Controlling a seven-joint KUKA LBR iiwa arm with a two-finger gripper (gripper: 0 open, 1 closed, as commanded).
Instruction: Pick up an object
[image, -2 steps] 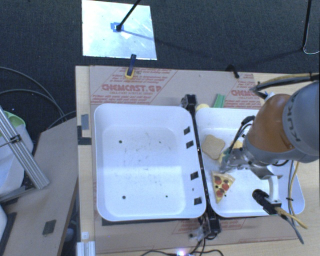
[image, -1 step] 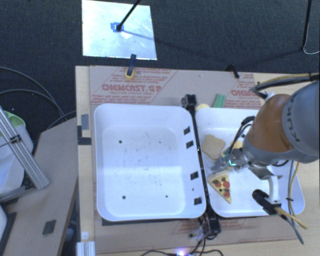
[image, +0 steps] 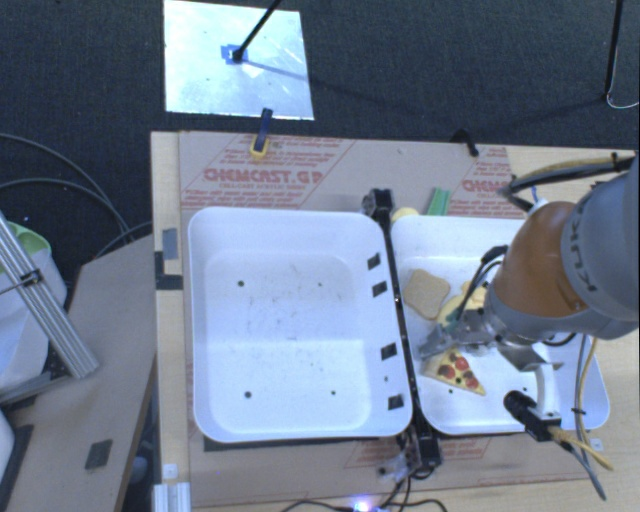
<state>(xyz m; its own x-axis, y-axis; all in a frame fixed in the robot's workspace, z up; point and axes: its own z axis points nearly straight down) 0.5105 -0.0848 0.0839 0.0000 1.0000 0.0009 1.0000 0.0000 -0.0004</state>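
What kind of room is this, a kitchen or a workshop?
Probably a robot test lab: a grey arm reaches over two white bins on a bench, with toy food like a pizza slice and loose cables.

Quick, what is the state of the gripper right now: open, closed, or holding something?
Gripper: cannot be told; it is low in the right bin, above the pizza slice.

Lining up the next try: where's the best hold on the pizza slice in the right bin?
Probably the broad crust end of the pizza slice, coming straight down: it lies flat on the right bin floor. The gripper hovers at its upper left edge.
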